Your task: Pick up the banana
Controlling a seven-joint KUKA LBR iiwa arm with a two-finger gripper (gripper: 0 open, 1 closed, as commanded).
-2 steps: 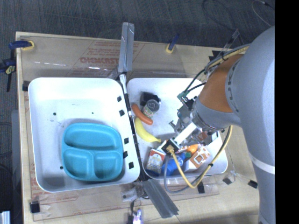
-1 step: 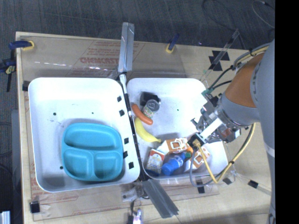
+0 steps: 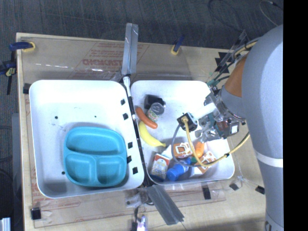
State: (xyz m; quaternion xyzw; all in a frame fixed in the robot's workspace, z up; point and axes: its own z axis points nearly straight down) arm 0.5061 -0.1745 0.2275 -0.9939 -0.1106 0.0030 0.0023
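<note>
Though I cannot tell whether the gripper (image 3: 208,129) is parted, the banana (image 3: 149,135) lies to its left, by the right bin (image 3: 185,89) wall.

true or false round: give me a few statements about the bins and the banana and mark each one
1. The banana lies in the right-hand bin. True.
2. The blue divided tray shares that bin. False: it sits in the left-hand bin.
3. The gripper holds the banana. False: the banana lies on the bin floor, apart from the gripper.
4. A carrot lies right beside the banana. True.
</note>
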